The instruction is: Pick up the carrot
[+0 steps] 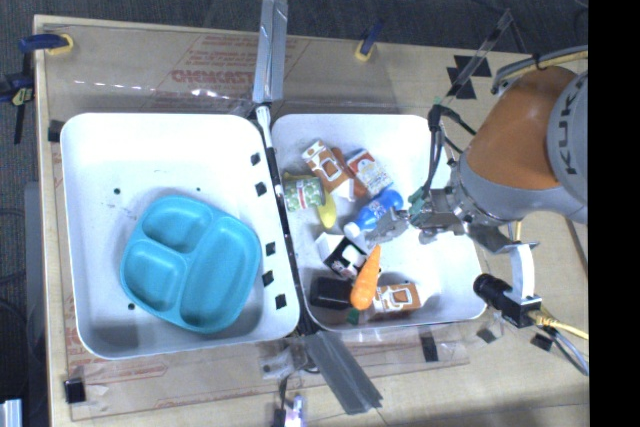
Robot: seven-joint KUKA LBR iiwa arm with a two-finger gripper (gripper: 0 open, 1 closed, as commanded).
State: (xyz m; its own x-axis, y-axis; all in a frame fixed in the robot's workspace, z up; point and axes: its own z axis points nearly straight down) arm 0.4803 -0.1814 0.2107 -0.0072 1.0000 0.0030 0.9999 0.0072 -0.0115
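Reaching in from the right, we have our pincer (428, 215) hovering over the right bin (440, 140), near a small plastic bottle with a blue cap (378, 212); whether it is wide or narrow we cannot tell from this slant. The carrot (366, 279) lies near the bin's front wall, tilted, with its thicker end toward the front. A small carton (397, 295) sits just beside it on the right, a black block (329, 292) on its left, and a black-and-white item (343, 255) near its upper end. We judge this to be the approach step: nothing is gripped yet, and the carrot rests untouched. Next, we probably need to shift toward the front of the bin, line up across the carrot's narrow width, and come down between the carton and the black block without nudging either. The blue divided plate (193, 261) in the left bin (150, 140) plays no part.
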